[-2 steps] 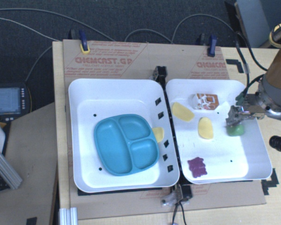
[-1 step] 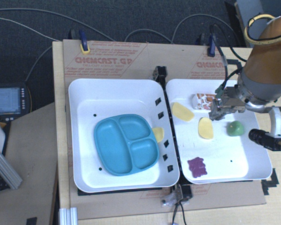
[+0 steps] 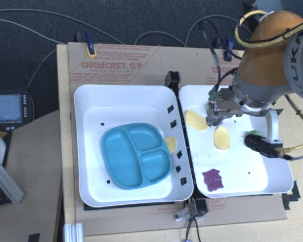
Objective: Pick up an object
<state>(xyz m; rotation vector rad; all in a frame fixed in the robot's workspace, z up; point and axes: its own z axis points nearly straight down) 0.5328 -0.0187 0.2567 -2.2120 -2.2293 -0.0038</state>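
My gripper (image 3: 215, 116): low in the right bin (image 3: 278, 178), upper-left part, right of frame centre; whether my fingers are spread or pressed together I cannot tell, and I see nothing between them.
Nearest targets: a pale yellow piece (image 3: 195, 120) just left of my fingertips, a yellow oval piece (image 3: 221, 138) just below them.
Other options: a purple piece (image 3: 212, 179) near the bin's lower edge; a green object (image 3: 253, 133) at right, partly hidden.
Left bin (image 3: 86, 135): holds a blue divided tray (image 3: 135, 154) and a small yellow piece (image 3: 170, 144) beside it.
Doing it well: I judge I should centre over one yellow piece, descend straight, and close across its narrow width.
Risk: both pieces look flat, so I may slide off.
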